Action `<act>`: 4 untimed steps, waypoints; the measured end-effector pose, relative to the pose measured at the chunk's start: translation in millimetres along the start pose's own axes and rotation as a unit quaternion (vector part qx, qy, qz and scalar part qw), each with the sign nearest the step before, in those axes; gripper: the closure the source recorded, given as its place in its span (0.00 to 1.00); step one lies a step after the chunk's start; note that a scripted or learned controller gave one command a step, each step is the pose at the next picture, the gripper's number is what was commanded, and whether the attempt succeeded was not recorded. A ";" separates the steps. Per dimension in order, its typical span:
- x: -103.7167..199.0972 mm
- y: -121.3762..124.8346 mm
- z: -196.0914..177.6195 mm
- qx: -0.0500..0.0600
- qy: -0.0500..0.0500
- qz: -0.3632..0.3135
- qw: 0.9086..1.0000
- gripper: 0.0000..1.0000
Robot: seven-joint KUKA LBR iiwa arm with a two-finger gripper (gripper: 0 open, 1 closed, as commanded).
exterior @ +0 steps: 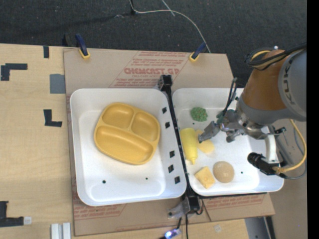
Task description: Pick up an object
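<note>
Claw (207, 135), grip state unclear, hovers among banana (189, 144), broccoli (199, 114), cheese wedge (205, 177), and bun (223, 172).

The arm (279, 96) was bulky and rounded, grey with a broad orange band above the wrist. Black cables looped beside it, and a yellow one trailed underneath.

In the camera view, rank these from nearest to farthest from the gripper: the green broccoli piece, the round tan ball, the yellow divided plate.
Measured from the gripper in the right bin:
1. Green broccoli piece, just above the gripper, in the same bin.
2. Round tan ball, lower in that bin, near its front edge.
3. Yellow divided plate, across the divider in the left bin.
</note>
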State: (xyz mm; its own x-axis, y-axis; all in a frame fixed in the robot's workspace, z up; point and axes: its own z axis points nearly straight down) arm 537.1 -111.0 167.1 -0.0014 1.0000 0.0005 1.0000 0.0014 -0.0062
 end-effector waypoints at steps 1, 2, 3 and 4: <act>8.3 -1.7 59.6 -0.001 0.003 0.000 1.000 0.00; 7.0 -1.9 46.9 -0.001 0.001 0.000 1.000 1.00; -2.8 -1.9 -9.3 -0.005 -0.001 0.001 1.000 1.00; 3.9 -1.4 -53.6 -0.005 0.000 0.000 1.000 1.00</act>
State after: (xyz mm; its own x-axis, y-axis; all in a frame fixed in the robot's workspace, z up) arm 536.0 -107.2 220.8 -0.0023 1.0000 -0.0005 1.0000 0.0023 0.0037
